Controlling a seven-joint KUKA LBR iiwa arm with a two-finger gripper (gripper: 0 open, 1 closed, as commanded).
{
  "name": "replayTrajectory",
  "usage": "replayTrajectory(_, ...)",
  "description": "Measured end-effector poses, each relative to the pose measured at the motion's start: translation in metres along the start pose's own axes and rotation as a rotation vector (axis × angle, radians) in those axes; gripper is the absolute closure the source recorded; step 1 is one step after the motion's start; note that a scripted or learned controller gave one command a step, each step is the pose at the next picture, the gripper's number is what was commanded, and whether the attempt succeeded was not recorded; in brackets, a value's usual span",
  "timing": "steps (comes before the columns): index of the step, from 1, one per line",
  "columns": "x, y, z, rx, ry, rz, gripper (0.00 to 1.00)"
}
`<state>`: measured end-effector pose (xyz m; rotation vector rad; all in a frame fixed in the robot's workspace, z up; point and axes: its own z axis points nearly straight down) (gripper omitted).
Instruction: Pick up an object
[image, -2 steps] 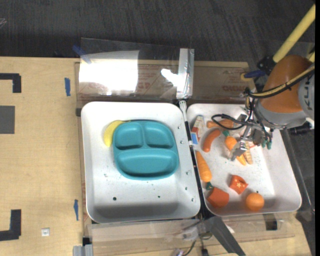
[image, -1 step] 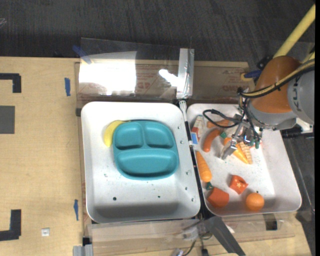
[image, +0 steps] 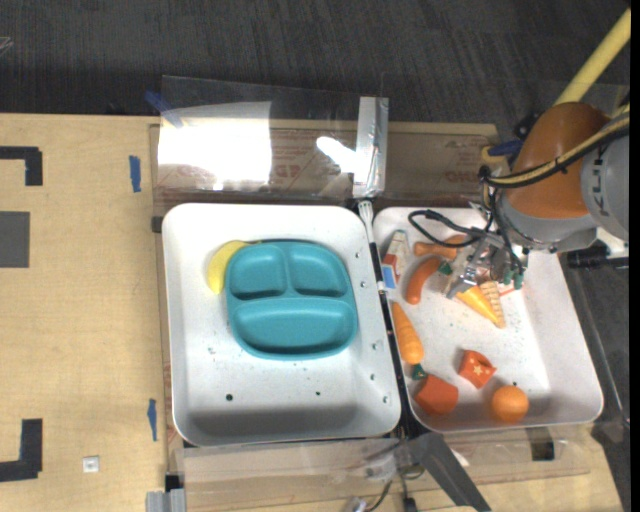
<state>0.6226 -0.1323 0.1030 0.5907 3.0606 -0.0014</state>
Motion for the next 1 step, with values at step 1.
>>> replayTrajectory(1,0.0275,0.0578,-0.1217,-0.004,0.007,0.027,1.00)
